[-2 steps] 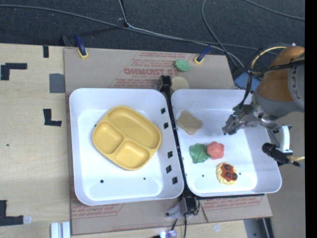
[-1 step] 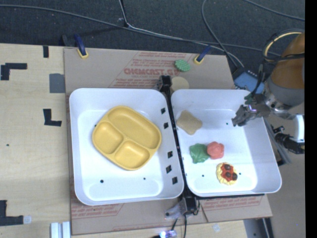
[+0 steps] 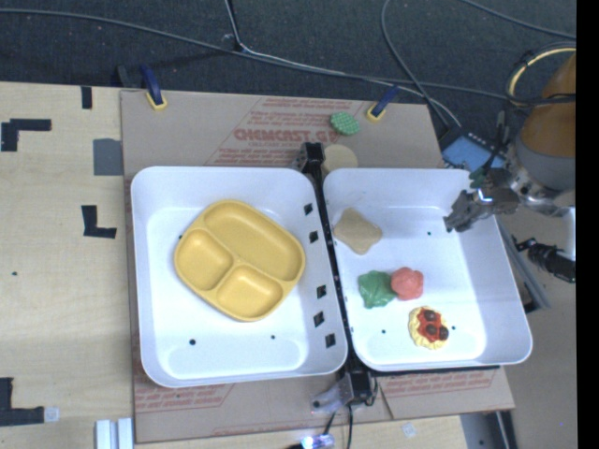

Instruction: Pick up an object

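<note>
The right bin (image 3: 487,279) holds a tan biscuit-like piece (image 3: 357,230) near its left wall, a green leafy toy (image 3: 375,289) touching a red toy (image 3: 407,282), and a yellow piece with red dots (image 3: 429,327) near the front. My gripper (image 3: 465,212) hangs over the right bin's upper right part, at its right wall, well apart from all these toys. Nothing shows between its fingers.
The left bin (image 3: 159,344) holds a yellow divided plate (image 3: 240,258). A green dotted piece (image 3: 344,122) and a pale round piece (image 3: 339,156) lie on the cardboard behind the bins. Cables run across the dark floor at the back.
</note>
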Available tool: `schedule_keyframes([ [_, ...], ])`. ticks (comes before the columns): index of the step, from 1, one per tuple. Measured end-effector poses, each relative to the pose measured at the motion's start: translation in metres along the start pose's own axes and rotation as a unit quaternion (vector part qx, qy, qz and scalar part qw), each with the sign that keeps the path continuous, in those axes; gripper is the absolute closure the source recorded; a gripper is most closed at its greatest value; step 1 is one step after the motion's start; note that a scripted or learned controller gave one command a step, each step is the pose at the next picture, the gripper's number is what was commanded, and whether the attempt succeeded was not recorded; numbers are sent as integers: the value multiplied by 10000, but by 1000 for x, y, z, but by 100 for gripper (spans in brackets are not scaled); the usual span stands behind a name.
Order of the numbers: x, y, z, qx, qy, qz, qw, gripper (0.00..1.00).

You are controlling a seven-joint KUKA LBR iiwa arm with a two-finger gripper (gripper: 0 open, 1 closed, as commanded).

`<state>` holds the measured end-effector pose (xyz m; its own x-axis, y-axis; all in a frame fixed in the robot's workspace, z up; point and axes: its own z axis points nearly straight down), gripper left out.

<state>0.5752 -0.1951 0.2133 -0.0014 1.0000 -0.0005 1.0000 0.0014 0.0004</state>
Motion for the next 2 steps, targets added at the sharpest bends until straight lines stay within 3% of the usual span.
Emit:
schedule_keyframes([
  [2,111,-6,11,12,6,-20,10000,100],
])
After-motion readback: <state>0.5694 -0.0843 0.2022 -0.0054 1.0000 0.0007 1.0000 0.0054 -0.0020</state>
